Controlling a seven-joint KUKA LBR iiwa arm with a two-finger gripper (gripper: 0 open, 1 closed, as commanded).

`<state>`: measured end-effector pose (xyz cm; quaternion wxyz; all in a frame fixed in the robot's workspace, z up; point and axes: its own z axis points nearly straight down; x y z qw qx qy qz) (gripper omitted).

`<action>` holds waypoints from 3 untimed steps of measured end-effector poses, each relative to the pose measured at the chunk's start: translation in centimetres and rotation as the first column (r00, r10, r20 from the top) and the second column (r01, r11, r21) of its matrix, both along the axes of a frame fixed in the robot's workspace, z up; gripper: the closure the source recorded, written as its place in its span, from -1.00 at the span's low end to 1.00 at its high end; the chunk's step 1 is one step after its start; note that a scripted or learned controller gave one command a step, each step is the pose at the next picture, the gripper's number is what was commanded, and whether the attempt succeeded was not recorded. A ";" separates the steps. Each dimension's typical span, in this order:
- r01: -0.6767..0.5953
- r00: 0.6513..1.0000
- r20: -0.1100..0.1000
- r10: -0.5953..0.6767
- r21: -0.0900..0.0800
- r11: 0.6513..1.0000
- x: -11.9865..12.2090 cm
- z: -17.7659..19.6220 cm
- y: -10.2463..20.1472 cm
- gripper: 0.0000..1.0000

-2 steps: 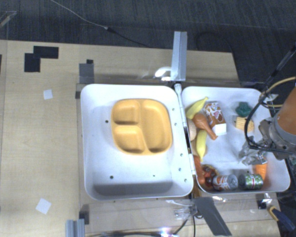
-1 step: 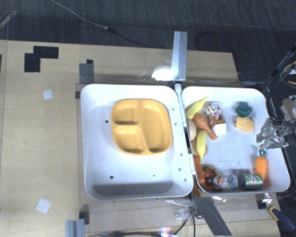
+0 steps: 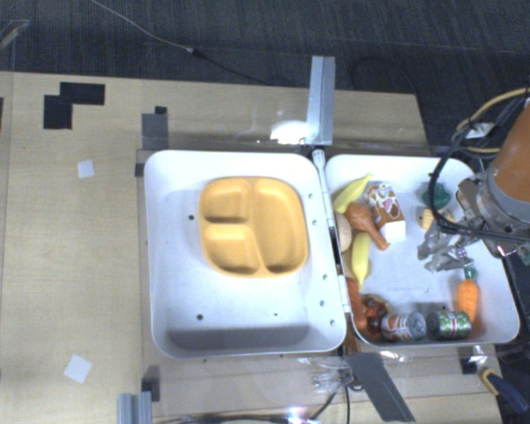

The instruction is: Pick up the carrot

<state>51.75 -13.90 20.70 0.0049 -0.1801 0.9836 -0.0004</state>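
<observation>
Your carrot (image 3: 466, 297) lies in the right bin (image 3: 503, 329), near its lower right corner, just above a green can (image 3: 449, 324). The hand (image 3: 443, 253) hangs just above and left of it; you cannot tell how far its fingers are parted, and nothing shows between them

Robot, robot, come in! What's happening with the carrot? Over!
Gripper over the right bin, above and left of the carrot. Carrot lying free near the bin's lower right corner. Two cans close beside it.
</observation>
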 end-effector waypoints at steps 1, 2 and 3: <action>-0.126 0.992 -0.008 0.126 0.000 0.992 -1.3 -9.5 -5.0 1.00; -0.242 0.970 -0.002 0.242 -0.004 0.970 -1.1 -10.6 -6.6 1.00; -0.364 0.932 -0.002 0.364 -0.007 0.932 -1.4 -11.0 -6.6 1.00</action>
